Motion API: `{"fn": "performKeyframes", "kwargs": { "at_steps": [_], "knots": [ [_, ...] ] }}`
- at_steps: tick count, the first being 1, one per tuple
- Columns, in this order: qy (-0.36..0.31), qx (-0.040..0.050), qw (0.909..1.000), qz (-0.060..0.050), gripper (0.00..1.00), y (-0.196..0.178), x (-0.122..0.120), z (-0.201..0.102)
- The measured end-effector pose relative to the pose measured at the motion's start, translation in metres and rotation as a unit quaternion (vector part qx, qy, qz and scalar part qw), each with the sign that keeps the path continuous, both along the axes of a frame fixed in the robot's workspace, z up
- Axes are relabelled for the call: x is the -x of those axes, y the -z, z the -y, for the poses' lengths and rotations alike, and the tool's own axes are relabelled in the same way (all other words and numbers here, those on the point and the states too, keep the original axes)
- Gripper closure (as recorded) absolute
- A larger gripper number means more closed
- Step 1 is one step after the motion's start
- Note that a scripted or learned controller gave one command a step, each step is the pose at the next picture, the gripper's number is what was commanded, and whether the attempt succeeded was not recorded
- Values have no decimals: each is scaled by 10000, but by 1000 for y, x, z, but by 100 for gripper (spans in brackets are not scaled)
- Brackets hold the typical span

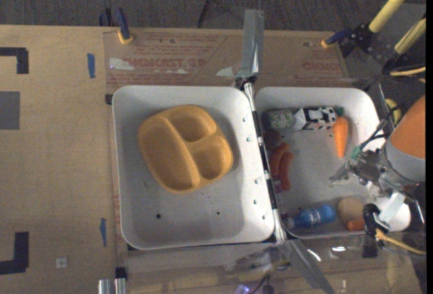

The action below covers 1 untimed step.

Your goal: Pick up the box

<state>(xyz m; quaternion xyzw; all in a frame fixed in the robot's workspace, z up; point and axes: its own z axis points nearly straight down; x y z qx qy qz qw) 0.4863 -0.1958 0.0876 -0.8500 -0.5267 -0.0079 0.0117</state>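
Two white bins sit side by side on your bench: the left bin [128,171] at centre frame carries a yellow divided plate [186,147], while the right bin [308,98] holds the clutter. From the right edge of the frame the arm [409,144], grey with its orange band, reaches in over that right bin, and the gripper [357,171] hangs above the bin's right half; whether it stands apart or together you cannot tell from this angle, and nothing is seen held in it. Your target, the box [308,117], a small carton with a cow-patch print, lies on its side against the bin's upper wall, a carrot [341,137] just beside its right end. Lower down you have two red sausages [283,165] near the left wall, a blue bottle [314,215] along the lower wall and a pale round item [350,208] beside it. By the look of it you are at the approach step: the next move calls for shifting up-frame and left to centre over the carton, then descending clear of the carrot.
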Motion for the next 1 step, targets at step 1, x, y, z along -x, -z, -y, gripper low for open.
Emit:
{"fn": "performKeyframes", "kwargs": {
  "at_steps": [1],
  "knots": [
    [7, 75, 10000, 21, 100, -10, 0, 4]
  ]
}}
